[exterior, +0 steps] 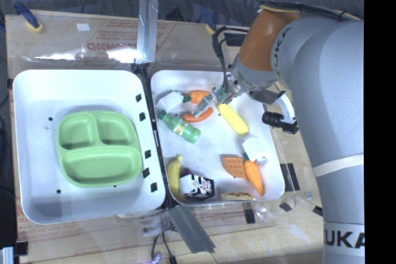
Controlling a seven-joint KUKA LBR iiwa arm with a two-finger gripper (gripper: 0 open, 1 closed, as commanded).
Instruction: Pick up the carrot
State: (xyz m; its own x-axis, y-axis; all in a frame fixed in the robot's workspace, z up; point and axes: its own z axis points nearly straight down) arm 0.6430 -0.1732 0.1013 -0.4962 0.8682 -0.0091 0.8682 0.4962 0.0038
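I see the grey arm with its orange band reaching in from the right over the right-hand shallow white plastic bin (267, 144). Its two-finger metal gripper (209, 103) hangs low near the bin's upper middle, right above a cluster of small orange and red pieces; I cannot tell how the jaws stand, since the tips blur into the things beneath.

The task's orange tapered plastic carrot (253, 176) lies near the bin's lower right corner, smooth and cone-shaped, its white-and-green top end toward the upper left. It is well apart from the gripper. Just beside it on the left lies a small tan waffle with a gridded surface (233, 165), touching or nearly touching it.

Under the gripper I see a rounded orange piece (199, 96) and a reddish elongated piece (198, 115); I cannot tell what they are. To their right lies a smooth yellow oblong corn-like toy (233, 119). A green translucent bottle (180, 126) lies tilted on its side toward the bin's left wall. At the lower left sit a curved yellow banana (174, 175) and a small black-and-white carton (198, 186), touching.

The left-hand white bin (37, 89) holds a glossy pale green divided plate with three compartments (98, 149).
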